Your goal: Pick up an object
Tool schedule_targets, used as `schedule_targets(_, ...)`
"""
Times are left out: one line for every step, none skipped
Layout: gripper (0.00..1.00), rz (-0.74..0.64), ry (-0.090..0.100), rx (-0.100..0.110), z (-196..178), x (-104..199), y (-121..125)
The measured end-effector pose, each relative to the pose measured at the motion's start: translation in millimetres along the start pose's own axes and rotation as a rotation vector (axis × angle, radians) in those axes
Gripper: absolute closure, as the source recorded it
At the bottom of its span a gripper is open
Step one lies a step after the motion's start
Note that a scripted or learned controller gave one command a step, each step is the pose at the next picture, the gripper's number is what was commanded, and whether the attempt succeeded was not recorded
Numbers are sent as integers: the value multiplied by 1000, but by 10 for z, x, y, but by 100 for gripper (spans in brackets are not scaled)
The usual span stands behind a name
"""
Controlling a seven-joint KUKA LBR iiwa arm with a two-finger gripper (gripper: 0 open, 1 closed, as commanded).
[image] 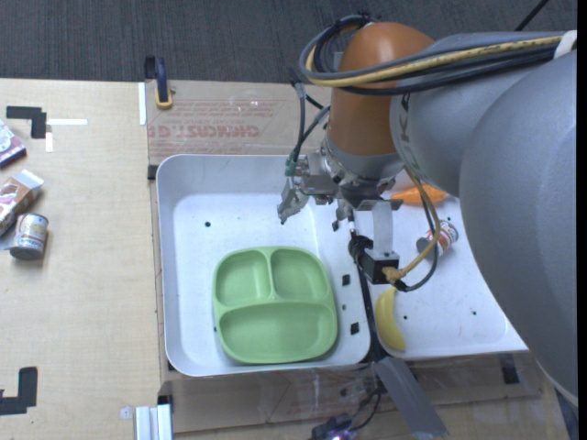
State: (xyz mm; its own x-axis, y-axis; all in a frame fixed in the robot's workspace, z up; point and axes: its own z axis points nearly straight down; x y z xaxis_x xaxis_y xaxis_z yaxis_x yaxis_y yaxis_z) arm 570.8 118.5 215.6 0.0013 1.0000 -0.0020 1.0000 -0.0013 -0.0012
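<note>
Banana (389, 324) lies in right bin (468, 324), hard against the divider, likely where a try dropped it; carrot (417, 193) and small bottle (442, 236) sit farther back. Claw (315, 207) hangs over left bin (188, 246), fingers spread, holding nothing. Green divided plate (273, 303) fills that bin's front. Tan bench (78, 319); can (29, 236) far left.

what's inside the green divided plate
The green divided plate shows three bare compartments with no item in them. It lies in the left white bin. None of it is covered by the gripper.
</note>
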Motion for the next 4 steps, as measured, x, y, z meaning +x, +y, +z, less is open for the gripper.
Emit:
schedule_targets(0,2,2,0,1232,199,-565)
schedule_targets(0,0,1,-1,237,-709,149)
schedule_targets(0,-1,4,-1,1007,502,-40)
schedule_targets(0,0,0,0,2,-74,171)
